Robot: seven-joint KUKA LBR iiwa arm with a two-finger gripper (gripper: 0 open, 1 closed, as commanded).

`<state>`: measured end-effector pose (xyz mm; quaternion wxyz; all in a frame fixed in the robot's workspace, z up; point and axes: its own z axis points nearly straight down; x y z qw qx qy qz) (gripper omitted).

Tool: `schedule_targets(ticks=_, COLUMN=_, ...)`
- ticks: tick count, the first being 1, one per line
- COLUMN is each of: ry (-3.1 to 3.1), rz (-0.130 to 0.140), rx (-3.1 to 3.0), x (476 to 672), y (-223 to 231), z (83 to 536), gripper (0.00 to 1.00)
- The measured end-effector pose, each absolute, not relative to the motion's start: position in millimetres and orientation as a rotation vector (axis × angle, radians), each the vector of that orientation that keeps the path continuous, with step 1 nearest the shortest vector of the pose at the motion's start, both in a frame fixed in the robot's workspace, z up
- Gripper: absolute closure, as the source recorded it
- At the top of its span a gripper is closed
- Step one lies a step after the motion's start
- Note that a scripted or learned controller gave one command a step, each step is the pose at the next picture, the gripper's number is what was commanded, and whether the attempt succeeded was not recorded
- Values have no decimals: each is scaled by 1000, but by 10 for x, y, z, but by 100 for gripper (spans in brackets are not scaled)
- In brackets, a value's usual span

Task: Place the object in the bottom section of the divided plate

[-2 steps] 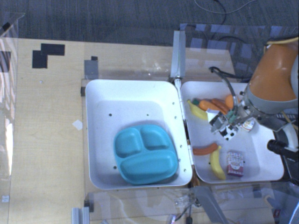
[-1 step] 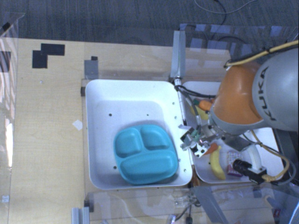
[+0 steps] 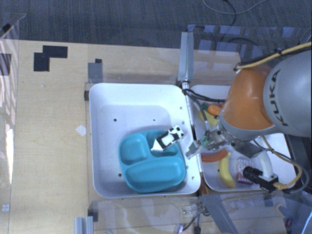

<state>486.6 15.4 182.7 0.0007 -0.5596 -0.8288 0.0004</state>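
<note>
**Toy cow on the plate's upper right section, arm over the right bin**

The left bin [image 3: 105, 130] holds a blue divided plate [image 3: 152, 162], set toward the bin's near right corner. The plate has two smaller sections on its far side and one wide section on its near side. A small black-and-white toy, apparently a cow [image 3: 169, 137], lies across the far right section, its head toward the plate's far right rim and its body slanting down to the left. It rests on the plate and touches neither the wide near section nor the bin wall.

The grey arm [image 3: 287, 94] with its orange band comes in from the right and hangs over the right bin [image 3: 282, 145], covering most of it. The gripper [image 3: 207, 143] sits low at the wrist, just right of the wall shared by the two bins, near the plate's right edge but apart from the cow. Cables and the wrist crowd it, so I cannot tell how its jaws stand; nothing is seen between them.

In the right bin, a yellow banana [image 3: 224, 170] lies at the near side, a red-orange piece [image 3: 214, 156] just above it, and an orange piece [image 3: 213, 110] farther back beside the arm. A dark purple packet [image 3: 243, 172] lies right of the banana.
</note>
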Motion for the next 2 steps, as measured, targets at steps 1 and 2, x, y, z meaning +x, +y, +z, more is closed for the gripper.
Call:
schedule_targets(ticks=1, ry=-2604, rz=1, rx=-1754, x=4877, y=159, z=1919, gripper=100)
schedule_targets(ticks=2, ry=-2567, rz=1, rx=-1810, x=4868, y=-424, z=1831, gripper=100)
